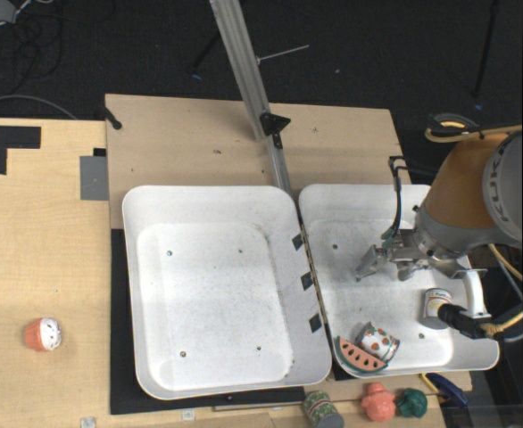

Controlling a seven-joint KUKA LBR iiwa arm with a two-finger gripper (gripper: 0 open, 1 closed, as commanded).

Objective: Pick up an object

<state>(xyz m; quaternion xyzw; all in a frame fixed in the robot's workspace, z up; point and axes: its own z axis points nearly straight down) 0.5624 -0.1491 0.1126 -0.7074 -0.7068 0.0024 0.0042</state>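
Note:
My gripper [387, 267] hangs over the middle of the right bin [351, 217], its two grey fingers [366, 264] spread open with nothing between them. In that bin's near corner lies a watermelon-slice toy [362, 358] with a small round red-and-white toy [380, 339] touching it. A small white cylinder with a dark band [436, 303] stands to the right, just below the wrist. All three lie nearer the front than the gripper, apart from it.
The left bin [208, 230] adjoins the right one along clipped rims. An orange-and-white ball [43, 334] rests on the wooden table at far left. A green can [318, 408], a pink toy [377, 402] and a green toy [412, 403] lie outside the front edge. A metal rail [248, 69] slants behind the bins.

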